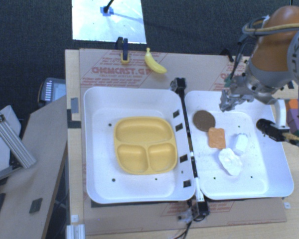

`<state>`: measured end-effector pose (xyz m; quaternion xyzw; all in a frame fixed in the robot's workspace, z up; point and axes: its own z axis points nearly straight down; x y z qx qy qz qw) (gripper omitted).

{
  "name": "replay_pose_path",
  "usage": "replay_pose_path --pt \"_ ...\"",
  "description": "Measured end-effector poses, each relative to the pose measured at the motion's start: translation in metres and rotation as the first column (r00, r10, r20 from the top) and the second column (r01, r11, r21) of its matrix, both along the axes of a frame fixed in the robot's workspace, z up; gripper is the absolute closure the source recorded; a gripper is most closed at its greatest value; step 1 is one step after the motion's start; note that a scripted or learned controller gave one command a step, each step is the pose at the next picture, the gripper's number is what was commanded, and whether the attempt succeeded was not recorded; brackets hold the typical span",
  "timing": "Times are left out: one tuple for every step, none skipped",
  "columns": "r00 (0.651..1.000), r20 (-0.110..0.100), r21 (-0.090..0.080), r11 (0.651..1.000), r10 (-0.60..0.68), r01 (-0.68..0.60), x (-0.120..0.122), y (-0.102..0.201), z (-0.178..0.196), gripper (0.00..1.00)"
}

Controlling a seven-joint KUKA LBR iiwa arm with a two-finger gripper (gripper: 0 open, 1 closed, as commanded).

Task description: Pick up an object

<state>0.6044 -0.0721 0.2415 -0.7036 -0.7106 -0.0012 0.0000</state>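
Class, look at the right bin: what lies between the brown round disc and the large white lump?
In the camera view, the orange square piece lies between the brown disc and the white lump.

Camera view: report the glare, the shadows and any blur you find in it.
Camera view: strong glare on the shiny sheet at the top, washing out its surface; white bins are bright with soft, faint shadows along their rims; the gripper and arm look slightly soft; the yellow tray and brown disc read clearly.

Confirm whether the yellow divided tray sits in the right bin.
No, the yellow divided tray lies in the left bin, while the right bin holds small food pieces.
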Motion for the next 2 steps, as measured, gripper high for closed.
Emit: replay_pose_path --pt "1.0 0.001 0.0 1.0 0.0 0.0 -0.002 0.056 0.006 1.0" --pt "1.0 -0.001 0.0 1.0 -0.001 0.001 0.0 0.102 -0.01 1.0"
